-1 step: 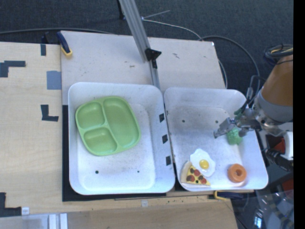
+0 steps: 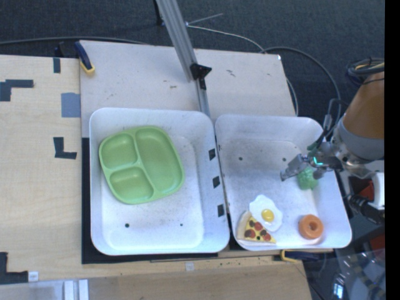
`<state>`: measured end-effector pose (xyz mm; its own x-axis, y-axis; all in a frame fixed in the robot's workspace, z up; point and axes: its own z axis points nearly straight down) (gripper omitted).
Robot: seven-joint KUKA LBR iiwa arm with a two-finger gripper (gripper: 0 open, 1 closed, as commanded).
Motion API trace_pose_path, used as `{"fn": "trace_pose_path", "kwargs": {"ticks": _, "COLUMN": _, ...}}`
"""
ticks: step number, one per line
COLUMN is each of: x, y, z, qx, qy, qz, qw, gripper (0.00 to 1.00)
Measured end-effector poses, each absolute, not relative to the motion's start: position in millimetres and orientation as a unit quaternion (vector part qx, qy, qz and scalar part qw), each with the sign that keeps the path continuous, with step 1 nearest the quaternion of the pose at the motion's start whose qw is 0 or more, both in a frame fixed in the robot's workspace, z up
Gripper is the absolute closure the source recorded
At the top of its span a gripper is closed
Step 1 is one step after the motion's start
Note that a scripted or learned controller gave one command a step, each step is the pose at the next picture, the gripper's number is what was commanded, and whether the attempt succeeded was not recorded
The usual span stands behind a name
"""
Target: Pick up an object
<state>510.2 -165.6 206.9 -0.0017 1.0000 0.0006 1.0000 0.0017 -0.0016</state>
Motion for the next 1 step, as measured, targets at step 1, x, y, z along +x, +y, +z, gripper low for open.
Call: {"fn": "trace_pose_path", "kwargs": {"ticks": 1, "x": 501.2, "y": -163.1, "z": 145.4, "qx": -0.707, "qy": -0.707, "qz": 0.0024, "qw": 0.004, "gripper": 0.00}}
